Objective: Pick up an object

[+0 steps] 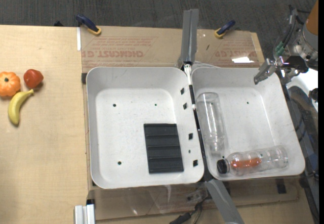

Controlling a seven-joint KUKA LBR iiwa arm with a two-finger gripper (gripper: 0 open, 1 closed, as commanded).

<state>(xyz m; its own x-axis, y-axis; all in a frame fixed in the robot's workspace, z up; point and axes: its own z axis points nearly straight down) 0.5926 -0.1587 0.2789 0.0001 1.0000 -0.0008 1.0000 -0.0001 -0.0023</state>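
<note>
Although the claw sits at the right bin's upper right corner, finger spacing unreadable, two clear bottles lie inside: light, slippery, crushable. Judgement: grasp the upright-lying one mid-body.

On the bare left part of the desk lay an orange, a red apple just beside it, and a yellow banana below, its tip near the apple. Behind the bins, a brown cardboard sheet with red lettering was held at its far edge by two blue-and-orange clamps, well apart.
</note>
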